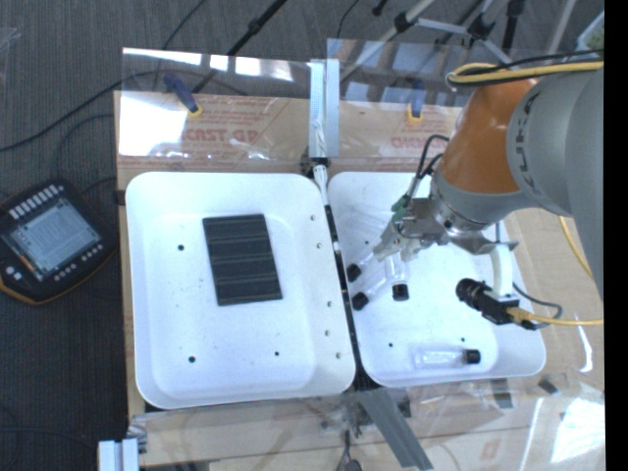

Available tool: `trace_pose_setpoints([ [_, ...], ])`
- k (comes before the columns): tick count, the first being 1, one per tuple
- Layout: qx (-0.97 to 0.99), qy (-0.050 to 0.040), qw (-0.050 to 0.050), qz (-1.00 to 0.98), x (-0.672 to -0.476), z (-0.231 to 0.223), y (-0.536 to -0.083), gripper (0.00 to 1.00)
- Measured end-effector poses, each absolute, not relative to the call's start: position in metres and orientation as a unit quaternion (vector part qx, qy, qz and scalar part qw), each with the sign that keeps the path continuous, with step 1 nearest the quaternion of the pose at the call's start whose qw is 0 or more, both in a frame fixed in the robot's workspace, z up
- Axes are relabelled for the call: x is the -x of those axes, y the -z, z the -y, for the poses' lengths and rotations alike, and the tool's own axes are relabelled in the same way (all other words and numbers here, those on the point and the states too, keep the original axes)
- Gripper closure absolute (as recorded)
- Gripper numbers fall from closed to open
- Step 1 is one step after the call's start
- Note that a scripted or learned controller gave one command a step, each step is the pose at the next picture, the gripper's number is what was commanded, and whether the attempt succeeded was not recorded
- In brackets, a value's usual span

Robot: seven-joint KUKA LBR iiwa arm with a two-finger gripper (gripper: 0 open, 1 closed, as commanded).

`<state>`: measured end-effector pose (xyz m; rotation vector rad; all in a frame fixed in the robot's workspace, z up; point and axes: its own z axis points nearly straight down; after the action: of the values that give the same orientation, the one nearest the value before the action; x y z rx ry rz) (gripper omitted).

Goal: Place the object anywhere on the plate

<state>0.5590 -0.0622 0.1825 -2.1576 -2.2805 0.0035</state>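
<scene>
A dark ribbed rectangular plate (241, 258) lies flat in the middle of the left bin (157, 361). Several small clear vials with black caps lie in the right bin (520, 356). Two of them (355, 275) (359, 301) sit near its left wall. A third (399, 289) lies just under the gripper, and a longer one (446, 357) rests near the front edge. My gripper (395, 251) hangs low over the upper left part of the right bin, just above the cluster of vials. I see nothing clearly held in it.
The raised divider (339, 263) between the two bins runs between gripper and plate. A control pendant (49, 238) lies on the floor to the left. Cardboard and a metal post (323, 106) stand behind the bins.
</scene>
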Motion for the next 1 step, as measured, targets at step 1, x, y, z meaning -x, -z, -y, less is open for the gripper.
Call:
trace_pose_setpoints([
  [1, 0.652, -0.0011, 0.000, 0.758, -0.6175, 0.0077, -0.2001, 1.00],
])
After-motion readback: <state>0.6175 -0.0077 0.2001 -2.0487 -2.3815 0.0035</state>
